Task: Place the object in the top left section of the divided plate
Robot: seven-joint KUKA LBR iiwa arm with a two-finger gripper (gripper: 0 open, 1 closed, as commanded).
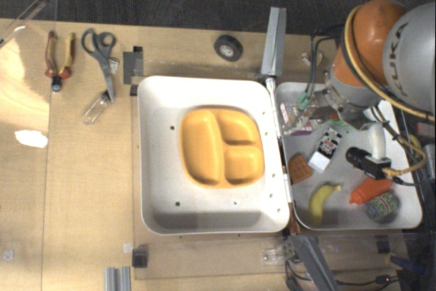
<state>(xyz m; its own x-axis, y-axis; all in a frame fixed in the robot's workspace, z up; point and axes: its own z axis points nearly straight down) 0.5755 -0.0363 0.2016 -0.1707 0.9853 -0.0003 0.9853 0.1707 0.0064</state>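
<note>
A yellow divided plate (pixel 222 146) sits in the left bin (pixel 157 208); the arm (pixel 381 51) hangs over the cluttered right bin (pixel 409 218).

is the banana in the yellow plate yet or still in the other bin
Still in the right bin. The banana lies near that bin's lower left corner, while the divided plate sits apart in the left bin.
</note>
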